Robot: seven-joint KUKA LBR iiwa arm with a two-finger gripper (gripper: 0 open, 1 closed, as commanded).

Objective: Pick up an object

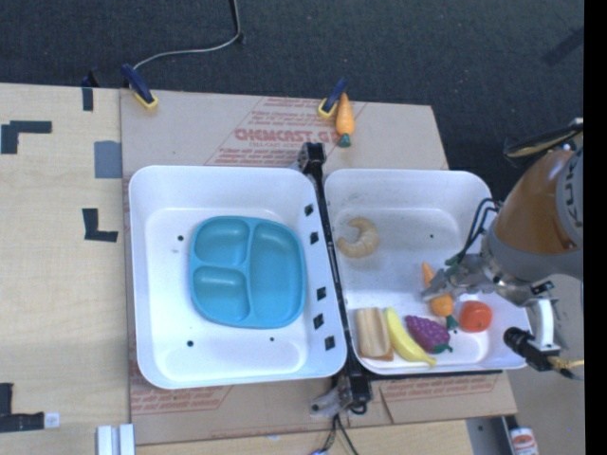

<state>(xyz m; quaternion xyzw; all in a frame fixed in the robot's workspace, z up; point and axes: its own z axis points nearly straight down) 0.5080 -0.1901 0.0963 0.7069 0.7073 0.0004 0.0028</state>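
Stage: early, nothing lifted | Gripper (446,285): low in right bin (398,183) over small orange fruit (441,304), which rests on the floor (jaw opening cannot tell) | Nearby: tomato (475,316), grapes (428,332), banana (407,339) | Left: grasp, raise

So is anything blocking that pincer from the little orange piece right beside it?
Nothing visible does. The pincer sits just above the small orange piece in the right bin; the tomato and grapes lie beside it, not between.
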